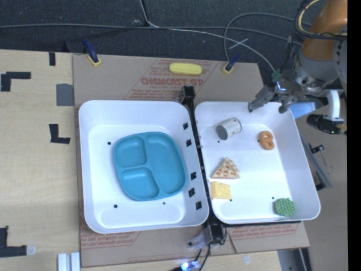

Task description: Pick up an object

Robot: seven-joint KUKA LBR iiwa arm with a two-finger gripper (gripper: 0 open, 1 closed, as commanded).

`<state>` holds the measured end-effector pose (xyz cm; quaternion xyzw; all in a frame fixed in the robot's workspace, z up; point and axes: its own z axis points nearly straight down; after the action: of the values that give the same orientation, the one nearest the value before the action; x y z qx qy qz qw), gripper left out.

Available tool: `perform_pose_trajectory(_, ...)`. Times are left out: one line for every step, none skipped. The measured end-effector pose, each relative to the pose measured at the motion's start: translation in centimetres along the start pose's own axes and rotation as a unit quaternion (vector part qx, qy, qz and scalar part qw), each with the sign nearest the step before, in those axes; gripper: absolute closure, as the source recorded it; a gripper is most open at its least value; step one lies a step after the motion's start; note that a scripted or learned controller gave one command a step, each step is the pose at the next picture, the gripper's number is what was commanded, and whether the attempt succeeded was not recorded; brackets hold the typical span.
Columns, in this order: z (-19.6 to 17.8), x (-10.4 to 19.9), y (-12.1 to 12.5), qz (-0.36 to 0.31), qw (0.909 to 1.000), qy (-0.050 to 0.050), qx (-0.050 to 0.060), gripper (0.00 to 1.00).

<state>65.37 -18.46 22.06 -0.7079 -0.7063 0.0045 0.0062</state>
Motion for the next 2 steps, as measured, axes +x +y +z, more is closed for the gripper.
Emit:
perform_pose_trajectory(-1.0,0.1,0.3,-0.002,1.0000,-0.001,-0.007,0.00)
perform_pose_trajectory(3.8,0.6,-0.5,-0.002,1.0000,-0.002,-0.006,0.00)
